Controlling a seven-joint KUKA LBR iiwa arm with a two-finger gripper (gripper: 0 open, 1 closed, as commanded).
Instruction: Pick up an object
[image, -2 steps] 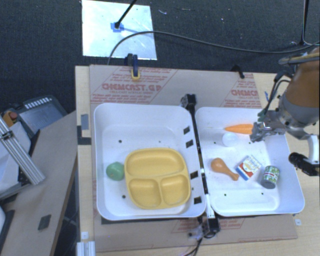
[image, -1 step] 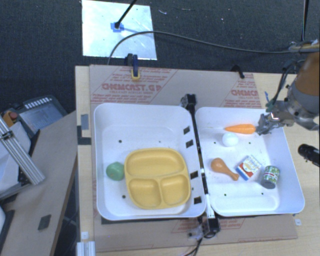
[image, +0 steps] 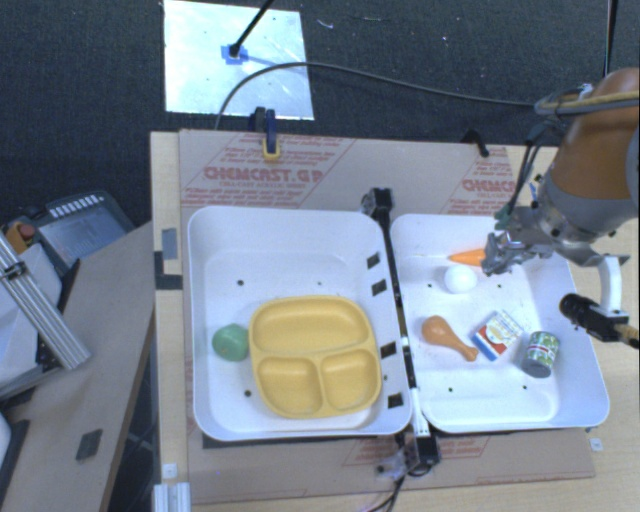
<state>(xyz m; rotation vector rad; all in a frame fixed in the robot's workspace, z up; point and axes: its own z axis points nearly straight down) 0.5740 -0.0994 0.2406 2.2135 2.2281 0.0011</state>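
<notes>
Smooth white plastic bins (image: 300, 225) sit on printed cardboard. At the right bin's twelve o'clock, the gripper (image: 497, 258) hangs over a tapered orange carrot (image: 464, 257); its jaw state cannot be told.

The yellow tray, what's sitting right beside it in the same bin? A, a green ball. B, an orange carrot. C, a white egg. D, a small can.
A: the green ball lies against the left edge of the yellow tray in the left bin; the other items are in the right bin.
</notes>
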